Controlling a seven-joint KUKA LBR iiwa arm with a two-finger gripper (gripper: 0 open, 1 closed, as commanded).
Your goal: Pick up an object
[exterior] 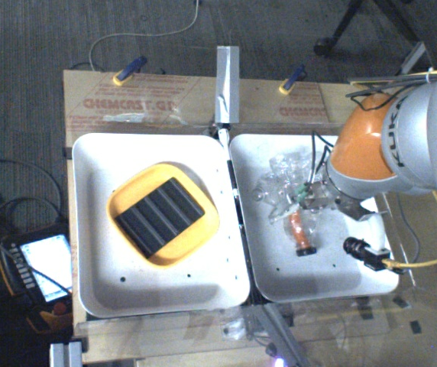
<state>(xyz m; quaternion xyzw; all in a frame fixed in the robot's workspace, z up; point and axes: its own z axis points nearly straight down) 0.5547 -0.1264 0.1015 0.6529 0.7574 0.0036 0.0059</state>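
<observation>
In the right bin [280,281], a crumpled clear plastic wrapper [280,178] lies near the back. Just in front of it is a small orange tube with a dark cap [301,234], lying lengthwise. My gripper [309,196] reaches in from the right, low over the near edge of the wrapper and just above the orange tube's upper end. The arm's orange band [364,144] hides the bin's right side. In the left bin [96,274], a yellow tray-like block with a black ribbed top [163,214] lies at an angle.
A metal post [227,82] stands behind the seam between the bins. Two blue-and-yellow clamps [129,69] [292,77] hold the cardboard at the back. A lit handheld screen [43,258] sits on the floor at left.
</observation>
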